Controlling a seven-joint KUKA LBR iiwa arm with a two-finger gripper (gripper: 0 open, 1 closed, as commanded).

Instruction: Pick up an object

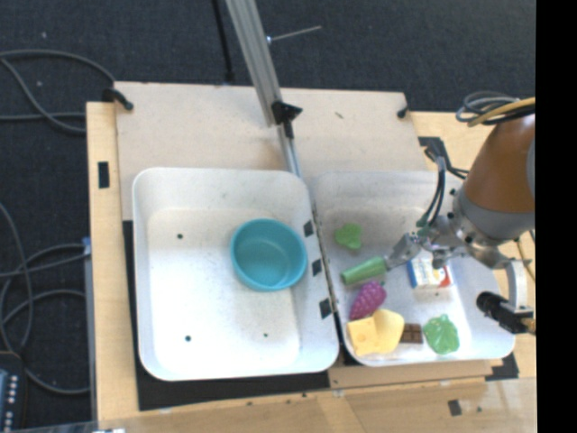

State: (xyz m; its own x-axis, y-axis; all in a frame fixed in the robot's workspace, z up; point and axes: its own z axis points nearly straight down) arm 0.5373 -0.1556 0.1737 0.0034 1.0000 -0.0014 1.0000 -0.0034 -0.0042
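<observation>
The right bin (379, 192) holds several small items. A green cylinder (363, 271) lies near its middle, with a purple grape bunch (367, 299) just below it and a small green lump (348, 236) above. My gripper (399, 256) reaches in from the right, low over the bin, and its tip is at the cylinder's right end. A white box with red and blue print (427, 274) sits partly under the gripper's right side. The arm's orange band (501, 170) hangs over the bin's right edge.
A yellow block (377, 332), a small brown piece (412, 335) and a green pepper-like toy (441, 333) lie along the right bin's front. The left bin (180, 332) holds a blue bowl (268, 253). A slanted metal post (257, 52) rises behind the bins.
</observation>
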